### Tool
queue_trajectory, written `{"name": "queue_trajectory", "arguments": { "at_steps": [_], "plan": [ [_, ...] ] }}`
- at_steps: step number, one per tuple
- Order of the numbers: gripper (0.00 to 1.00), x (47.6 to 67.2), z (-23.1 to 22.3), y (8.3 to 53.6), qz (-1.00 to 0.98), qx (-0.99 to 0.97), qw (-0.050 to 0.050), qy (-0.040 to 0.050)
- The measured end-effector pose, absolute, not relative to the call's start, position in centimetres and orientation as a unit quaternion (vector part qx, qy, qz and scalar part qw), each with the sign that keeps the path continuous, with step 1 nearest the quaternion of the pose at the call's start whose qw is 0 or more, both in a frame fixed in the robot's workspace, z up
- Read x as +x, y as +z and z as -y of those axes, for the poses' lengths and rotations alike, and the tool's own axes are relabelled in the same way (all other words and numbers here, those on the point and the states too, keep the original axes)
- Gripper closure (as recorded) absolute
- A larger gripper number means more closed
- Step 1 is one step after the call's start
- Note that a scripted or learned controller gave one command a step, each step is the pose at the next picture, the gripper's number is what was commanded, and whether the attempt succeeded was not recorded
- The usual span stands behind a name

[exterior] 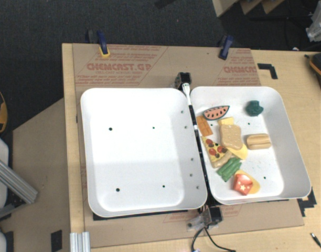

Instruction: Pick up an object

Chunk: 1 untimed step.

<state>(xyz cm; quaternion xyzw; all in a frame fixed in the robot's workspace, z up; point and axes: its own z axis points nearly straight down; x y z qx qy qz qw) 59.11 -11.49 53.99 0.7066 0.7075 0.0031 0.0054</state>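
The right bin (291, 140) on the desk (71, 88) holds toy foods clustered near its left wall: a watermelon slice (216, 112), bread slice (232, 136), bread roll (258, 140), pizza slice (217, 152) and red pepper (243, 183) (some overlapping). The end effector's state cannot be told.

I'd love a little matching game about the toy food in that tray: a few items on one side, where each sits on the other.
Items:
1. watermelon slice
2. green blob
3. red pepper piece
4. bread roll

Places in the right bin:
A. nearest the front edge
B. far right corner
C. far side, near the divider
D. middle, right of the pile

Pairs: 1-C, 2-B, 3-A, 4-D
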Motion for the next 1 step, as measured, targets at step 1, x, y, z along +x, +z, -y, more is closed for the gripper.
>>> {"name": "queue_trajectory", "arguments": {
  "at_steps": [1],
  "plan": [
    [1.0, 53.21, 15.6, 38.57, -0.704, 0.71, -0.007, -0.0051]
  ]
}}
